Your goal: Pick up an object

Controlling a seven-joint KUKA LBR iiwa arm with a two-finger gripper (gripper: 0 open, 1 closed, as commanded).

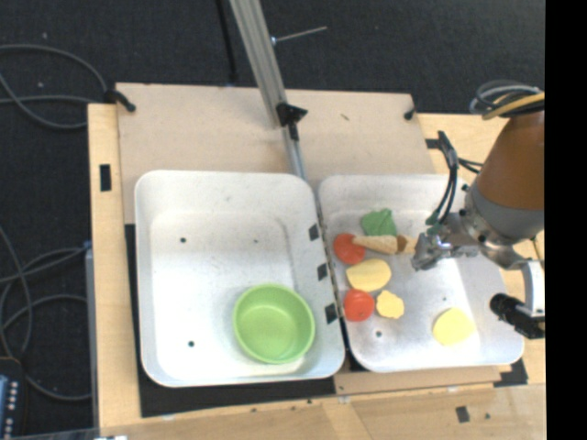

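cone (379, 243) lying flat, apparently pointing left

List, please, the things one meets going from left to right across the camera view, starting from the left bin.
Left bin → green bowl → red piece → tan stick-like piece → claw → round yellow piece → arm. The clustered pieces below the stick overlap in order, so I omit them.

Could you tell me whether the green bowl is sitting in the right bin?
No, the green bowl sits in the left bin.
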